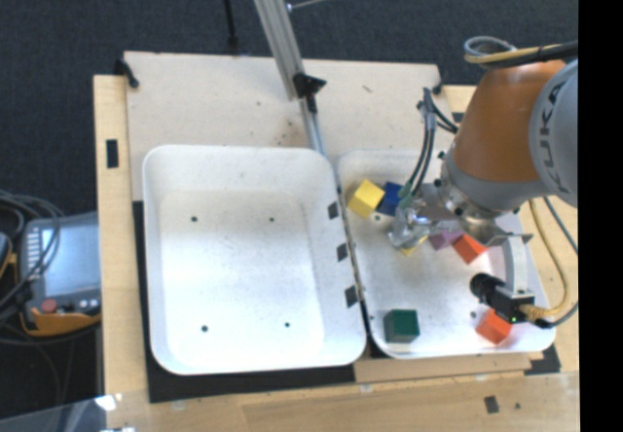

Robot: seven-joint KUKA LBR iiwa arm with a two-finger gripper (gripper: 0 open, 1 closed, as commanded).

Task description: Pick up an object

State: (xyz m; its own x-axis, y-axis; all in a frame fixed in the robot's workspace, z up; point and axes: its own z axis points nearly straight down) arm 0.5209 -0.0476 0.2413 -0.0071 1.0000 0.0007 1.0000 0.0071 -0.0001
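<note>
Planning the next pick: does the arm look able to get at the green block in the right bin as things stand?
Probably yes. The green block sits alone near the right bin's front edge, apart from the other blocks. The hand is over the same bin, farther back, with nothing between.

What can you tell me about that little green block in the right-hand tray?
The green block is a small, dark green cube with flat faces and fairly sharp edges, and it looks solid, perhaps wood or plastic. It sits flat on the floor of the right tray, near the front rim and close to the wall shared with the left tray. It stands alone, touching no other block. The robot's hand is farther back in the tray, well away from it.
</note>
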